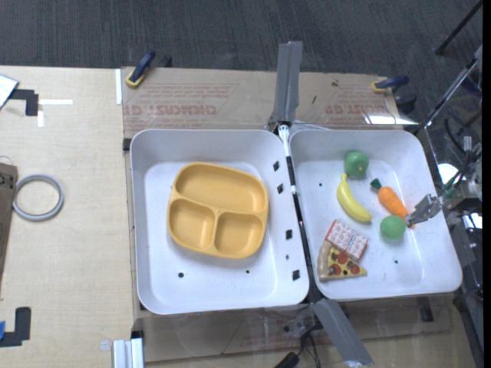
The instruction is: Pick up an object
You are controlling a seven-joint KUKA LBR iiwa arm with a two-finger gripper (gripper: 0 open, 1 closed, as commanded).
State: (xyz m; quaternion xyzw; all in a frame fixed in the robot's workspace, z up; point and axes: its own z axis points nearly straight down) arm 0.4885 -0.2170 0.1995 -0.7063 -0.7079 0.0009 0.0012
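- Five small things lie in the right bin (307, 205), any of which could be the pick: a green ball (393, 227), a carrot (391, 200), a banana (352, 202), a second green fruit (356, 163) and a pizza slice (342, 261) with a patterned red-and-white card (348, 238) at its 12 o'clock.
- The green ball is the likeliest target; it sits right of the bin's centre, with the carrot touching or just beside it at 12 o'clock.
- The gripper (420, 213) shows at the ball's 2 o'clock, just beside it and low over the bin floor; whether its jaws are spread or pressed together cannot be told at this size, and nothing shows between them.
- To do the step well, I judge the tip should centre over the ball and approach from 3 o'clock, away from the carrot, so a finger does not nudge the carrot or roll the ball off.
- A round ball will likely squirt out of an off-centre pinch; close across its widest part.
- The left bin (146, 228) holds a yellow divided plate (218, 208), well apart at 9 o'clock.
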